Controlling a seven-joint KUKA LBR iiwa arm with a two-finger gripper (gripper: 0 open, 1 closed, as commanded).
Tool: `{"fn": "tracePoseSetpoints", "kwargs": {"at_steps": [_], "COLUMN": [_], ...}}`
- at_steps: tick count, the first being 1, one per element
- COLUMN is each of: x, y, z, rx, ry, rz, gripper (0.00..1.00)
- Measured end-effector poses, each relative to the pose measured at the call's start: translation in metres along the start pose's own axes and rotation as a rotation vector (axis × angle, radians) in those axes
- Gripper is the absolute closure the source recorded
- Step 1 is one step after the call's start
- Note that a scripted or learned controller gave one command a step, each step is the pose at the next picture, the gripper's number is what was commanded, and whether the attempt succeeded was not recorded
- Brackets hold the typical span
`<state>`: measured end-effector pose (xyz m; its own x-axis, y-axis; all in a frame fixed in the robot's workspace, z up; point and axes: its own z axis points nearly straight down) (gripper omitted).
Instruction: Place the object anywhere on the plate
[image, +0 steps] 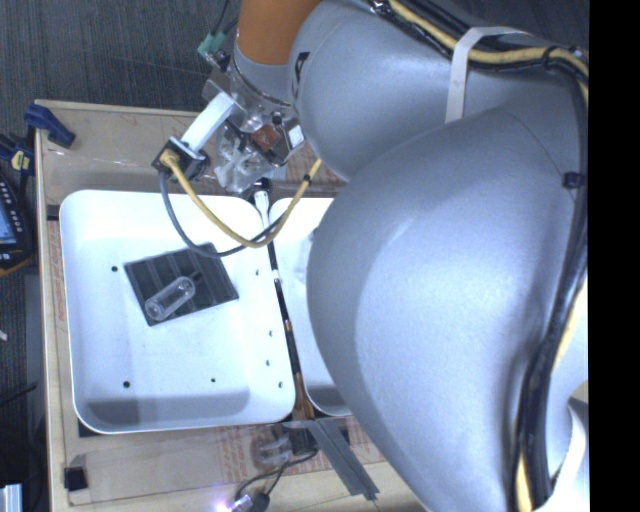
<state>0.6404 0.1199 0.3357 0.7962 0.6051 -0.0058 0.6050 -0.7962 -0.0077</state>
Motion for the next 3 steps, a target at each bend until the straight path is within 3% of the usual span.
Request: {"fn": "tracePoseSetpoints", "kwargs": {"at_steps": [1, 3], "x": [-0.013, -0.009], "y": [0.023, 0.017], "z": [-0.105, -0.122], "rx": [-0.005, 0.006], "ry": [0.005, 0.000], "rz": [-0.290, -0.314], "gripper": [1.00, 1.00]}}
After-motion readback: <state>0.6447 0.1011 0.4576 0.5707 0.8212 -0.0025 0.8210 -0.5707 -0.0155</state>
